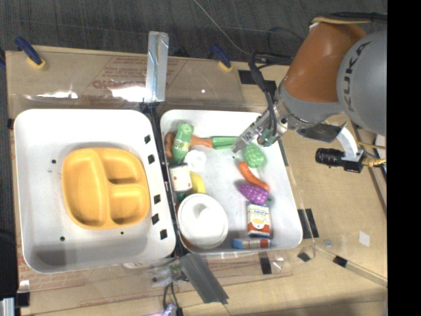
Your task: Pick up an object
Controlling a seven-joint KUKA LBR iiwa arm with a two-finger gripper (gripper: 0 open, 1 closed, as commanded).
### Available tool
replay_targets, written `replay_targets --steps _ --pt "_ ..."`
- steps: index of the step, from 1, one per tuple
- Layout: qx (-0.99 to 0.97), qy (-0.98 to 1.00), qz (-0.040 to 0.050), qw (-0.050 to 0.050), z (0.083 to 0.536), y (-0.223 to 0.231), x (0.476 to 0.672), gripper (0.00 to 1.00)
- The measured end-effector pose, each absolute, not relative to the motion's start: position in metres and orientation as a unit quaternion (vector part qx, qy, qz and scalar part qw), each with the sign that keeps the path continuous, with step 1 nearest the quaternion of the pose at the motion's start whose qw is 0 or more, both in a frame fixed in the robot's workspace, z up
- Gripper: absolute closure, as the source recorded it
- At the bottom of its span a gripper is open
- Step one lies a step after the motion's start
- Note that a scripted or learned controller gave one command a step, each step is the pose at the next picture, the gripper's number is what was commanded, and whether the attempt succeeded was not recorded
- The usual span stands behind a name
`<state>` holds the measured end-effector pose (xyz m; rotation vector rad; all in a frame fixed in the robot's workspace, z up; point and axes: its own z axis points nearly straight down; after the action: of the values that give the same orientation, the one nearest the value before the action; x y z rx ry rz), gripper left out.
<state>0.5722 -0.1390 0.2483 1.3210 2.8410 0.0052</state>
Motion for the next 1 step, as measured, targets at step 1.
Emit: replay_targets --steps 1 --pt "0.467 0.884 -0.0004 0.001 0.253 -0.1334 0.6204 1.0"
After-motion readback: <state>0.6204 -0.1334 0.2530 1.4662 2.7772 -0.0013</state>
